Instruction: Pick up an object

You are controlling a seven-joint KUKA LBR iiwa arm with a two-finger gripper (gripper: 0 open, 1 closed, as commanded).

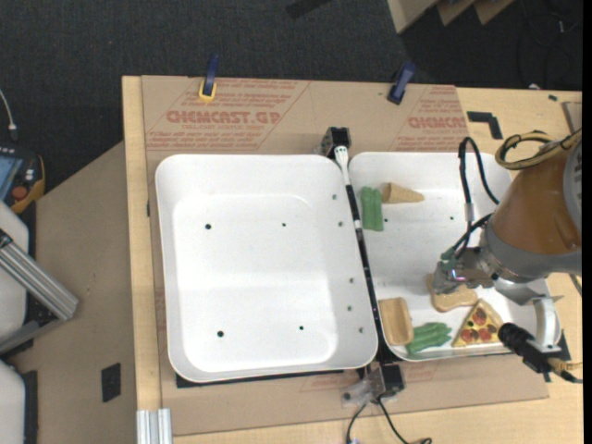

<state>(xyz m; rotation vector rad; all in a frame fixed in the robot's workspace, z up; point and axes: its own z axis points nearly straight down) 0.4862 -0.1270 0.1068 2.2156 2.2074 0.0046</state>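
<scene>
Dark carpet (92,26) all round, beneath a bench topped with brown printed board (277,104). Pinned at the far edge by two blue clamps (211,67), well apart.

Side by side on the board, touching along a dark seam: left bin (250,248), white and shallow, then right bin (416,239), partly covered by the arm.

Reaching in from the right, grey arm (541,211) with its orange band, bent down over the right bin's near half. At its tip, gripper (453,276), low over the bin floor; cannot tell whether clenched or released, nor whether anything is grasped.

Directly under and just nearer than the gripper, pale tan piece (453,299), lying flat on the bin floor. Beside it to the right, pizza slice (479,324), red-dotted. Along the near wall, green pod (428,338), and to its left, against the seam, tan bread slice (396,320). At the far end of the same bin, green block (372,209) lengthwise by the seam, with a tan cone (402,193) just beside it, pointing right.
</scene>
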